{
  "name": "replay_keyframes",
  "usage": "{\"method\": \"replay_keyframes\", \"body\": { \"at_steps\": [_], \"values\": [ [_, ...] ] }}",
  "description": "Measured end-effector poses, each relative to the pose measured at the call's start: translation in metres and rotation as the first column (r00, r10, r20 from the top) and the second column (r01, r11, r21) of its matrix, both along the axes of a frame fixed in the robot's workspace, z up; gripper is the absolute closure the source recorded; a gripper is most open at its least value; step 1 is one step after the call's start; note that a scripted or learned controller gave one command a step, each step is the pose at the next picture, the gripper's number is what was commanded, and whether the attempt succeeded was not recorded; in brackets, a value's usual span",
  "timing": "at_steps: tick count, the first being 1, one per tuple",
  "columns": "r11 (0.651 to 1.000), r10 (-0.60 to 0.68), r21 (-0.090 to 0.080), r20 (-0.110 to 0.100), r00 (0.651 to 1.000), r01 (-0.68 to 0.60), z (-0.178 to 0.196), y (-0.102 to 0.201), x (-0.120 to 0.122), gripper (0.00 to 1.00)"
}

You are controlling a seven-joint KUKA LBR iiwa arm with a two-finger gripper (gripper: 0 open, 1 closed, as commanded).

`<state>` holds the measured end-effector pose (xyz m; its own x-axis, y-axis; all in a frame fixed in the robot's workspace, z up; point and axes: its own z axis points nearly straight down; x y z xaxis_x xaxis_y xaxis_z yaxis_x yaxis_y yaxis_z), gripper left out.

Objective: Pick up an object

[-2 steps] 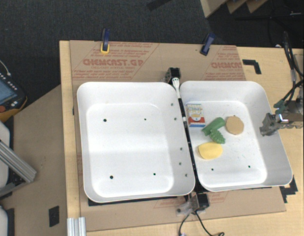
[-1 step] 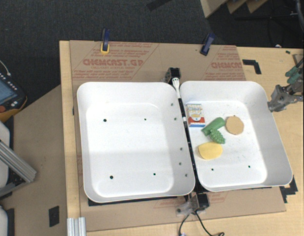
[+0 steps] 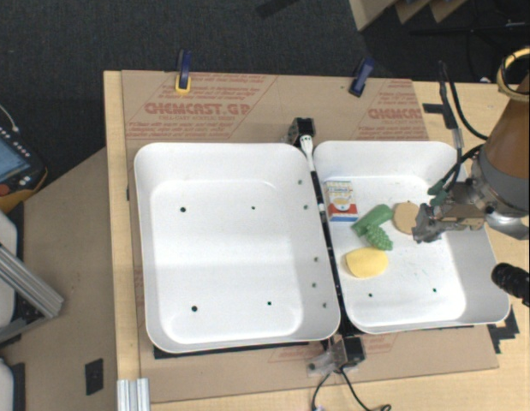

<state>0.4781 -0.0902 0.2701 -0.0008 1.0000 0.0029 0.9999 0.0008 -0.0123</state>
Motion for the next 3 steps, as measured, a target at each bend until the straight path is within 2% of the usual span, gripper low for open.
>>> {"method": "replay_keyframes", "body": {
  "at_steps": [1, 2, 3],
  "values": [
    [1.0, 0.006, -0.003, 0.017, 1.0, -0.006, 0.027, 0.069, 0.002, 1.0],
    [1.0, 0.002, -0.003, 0.015, 1.0, -0.002, 0.037, 0.099, 0.034, 1.0],
    [1.0, 0.0, -0.003, 0.015, 1.0, 0.0, 0.048, 0.098, 0.033, 1.0]
  ]
}}
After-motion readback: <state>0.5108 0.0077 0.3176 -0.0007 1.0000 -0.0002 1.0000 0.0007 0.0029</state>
